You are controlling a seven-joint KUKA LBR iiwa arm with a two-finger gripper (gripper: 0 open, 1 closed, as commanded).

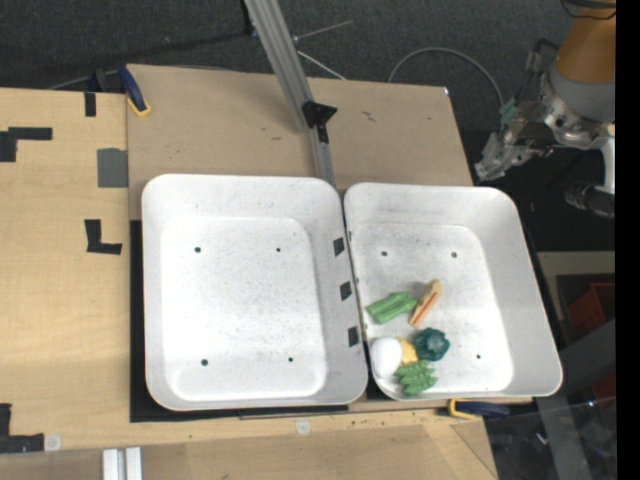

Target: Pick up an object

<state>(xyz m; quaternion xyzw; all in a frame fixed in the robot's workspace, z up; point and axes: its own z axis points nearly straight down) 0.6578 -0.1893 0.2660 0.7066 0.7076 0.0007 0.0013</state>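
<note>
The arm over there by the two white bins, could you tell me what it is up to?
It is meant to pick something up, but nothing is held yet. The pincer hangs outside the right bin, past its far right corner. The small toys, including a green piece and a white ball, lie in that bin's near left part.

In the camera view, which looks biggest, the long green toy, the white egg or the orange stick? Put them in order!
1. Long green toy, biggest.
2. White egg and orange stick: too alike to rank, the egg rounder, the stick longer but thin.

left white bin [170,208] | metal pole [285,58] | black tape marks [97,236] | blue clamp [135,93]
</note>
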